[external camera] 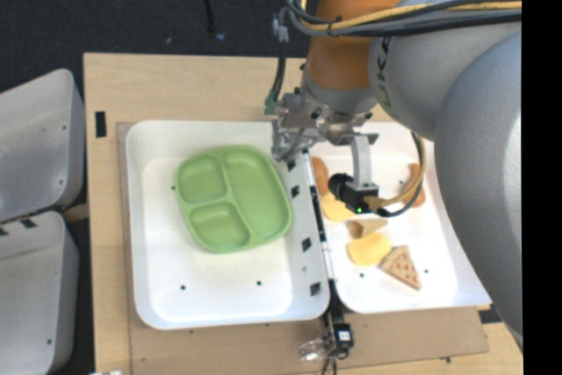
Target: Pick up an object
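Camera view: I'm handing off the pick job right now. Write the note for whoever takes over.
Gripper: low over the wall between the two bins, at their far end. Open or shut can't be read, and no object is seen in it.
Left bin: green divided tray, lying flat.
Right bin: triangular slice, yellow pieces and an orange piece near the dividing wall.
Done: nothing visibly lifted.
Left: grasp one object and raise it.

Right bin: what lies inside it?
Visible: yellow food pieces, a triangular slice and an orange piece. The arm covers the bin's far part, so anything there is hidden.
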Robot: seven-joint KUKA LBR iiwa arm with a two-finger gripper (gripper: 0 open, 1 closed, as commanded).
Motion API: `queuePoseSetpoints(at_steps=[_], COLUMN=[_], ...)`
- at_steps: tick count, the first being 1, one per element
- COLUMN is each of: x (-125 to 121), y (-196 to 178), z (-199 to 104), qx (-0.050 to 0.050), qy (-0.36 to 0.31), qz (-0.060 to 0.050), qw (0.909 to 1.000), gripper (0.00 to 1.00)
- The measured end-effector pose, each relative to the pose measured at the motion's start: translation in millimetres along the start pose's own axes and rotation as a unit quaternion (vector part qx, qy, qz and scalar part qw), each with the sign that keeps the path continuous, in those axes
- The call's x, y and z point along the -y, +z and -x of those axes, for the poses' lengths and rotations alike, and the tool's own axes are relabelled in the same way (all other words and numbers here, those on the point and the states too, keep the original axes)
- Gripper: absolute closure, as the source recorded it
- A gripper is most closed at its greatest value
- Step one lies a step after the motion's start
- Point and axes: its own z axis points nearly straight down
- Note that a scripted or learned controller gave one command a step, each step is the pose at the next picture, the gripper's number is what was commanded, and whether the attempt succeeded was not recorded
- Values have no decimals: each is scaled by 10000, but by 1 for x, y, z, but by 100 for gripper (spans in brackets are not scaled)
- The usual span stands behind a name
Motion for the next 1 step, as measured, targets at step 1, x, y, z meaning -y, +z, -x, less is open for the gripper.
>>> queuePoseSetpoints(at_steps=[1], x=[0], y=[0], z=[3], qx=[5], qy=[21], qz=[-6], qw=[10000], gripper=[0])
